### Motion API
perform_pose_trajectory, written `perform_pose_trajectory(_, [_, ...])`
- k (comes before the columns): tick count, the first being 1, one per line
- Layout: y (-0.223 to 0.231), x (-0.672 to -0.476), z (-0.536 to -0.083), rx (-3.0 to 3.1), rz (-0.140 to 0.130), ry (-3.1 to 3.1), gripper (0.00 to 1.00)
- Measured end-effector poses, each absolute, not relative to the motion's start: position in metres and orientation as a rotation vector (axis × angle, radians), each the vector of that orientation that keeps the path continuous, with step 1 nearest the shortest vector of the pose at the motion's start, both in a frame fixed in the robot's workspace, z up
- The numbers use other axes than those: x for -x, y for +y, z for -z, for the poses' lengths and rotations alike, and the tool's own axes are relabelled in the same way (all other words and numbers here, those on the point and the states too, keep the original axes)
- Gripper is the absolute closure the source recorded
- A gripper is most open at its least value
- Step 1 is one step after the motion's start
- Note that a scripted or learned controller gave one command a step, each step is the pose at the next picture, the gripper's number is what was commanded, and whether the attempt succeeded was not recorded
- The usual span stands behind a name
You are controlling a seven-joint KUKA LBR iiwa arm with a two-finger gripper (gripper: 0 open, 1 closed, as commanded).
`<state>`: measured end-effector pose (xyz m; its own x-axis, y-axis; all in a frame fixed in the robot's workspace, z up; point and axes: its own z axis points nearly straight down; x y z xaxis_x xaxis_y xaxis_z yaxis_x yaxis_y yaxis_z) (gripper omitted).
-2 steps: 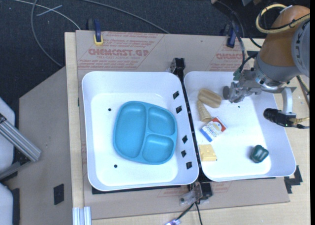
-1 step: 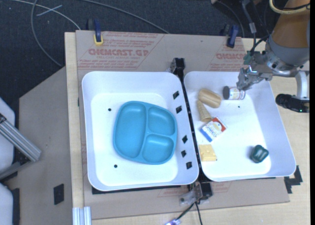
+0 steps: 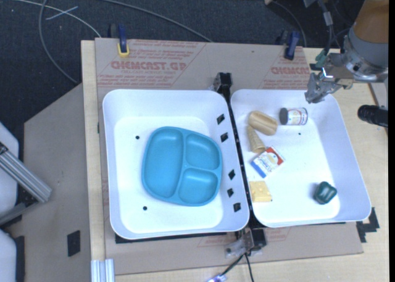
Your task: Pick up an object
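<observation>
In the right bin (image 3: 345, 151) lie a tan bread roll (image 3: 263, 123), a small tan cone-shaped piece (image 3: 255, 140), a small jar with a dark lid (image 3: 294, 116), a red, white and blue packet (image 3: 267, 162), a yellow cracker-like square (image 3: 260, 191) and a dark green lump (image 3: 324, 193). My gripper (image 3: 316, 92) hangs over the bin's far right rim, just right of and above the jar. Nothing shows between its fingers.
The left bin (image 3: 120, 151) holds a blue divided plate (image 3: 182, 166). A black divider with clips (image 3: 229, 145) runs between the bins. Blue clamps (image 3: 123, 39) (image 3: 291, 44) hold the cardboard at the back. Cables trail across the dark floor behind.
</observation>
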<state>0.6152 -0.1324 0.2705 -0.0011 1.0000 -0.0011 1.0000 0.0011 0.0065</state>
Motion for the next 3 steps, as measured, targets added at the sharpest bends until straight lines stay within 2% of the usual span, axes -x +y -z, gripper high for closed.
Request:
perform_pose_trajectory(1, [-0.081,-0.617,-0.263,-2.217,-0.002,2.229,1.00])
perform_pose_trajectory(3, [0.034,-0.603,-0.263,-2.218,-0.001,2.230,1.00])
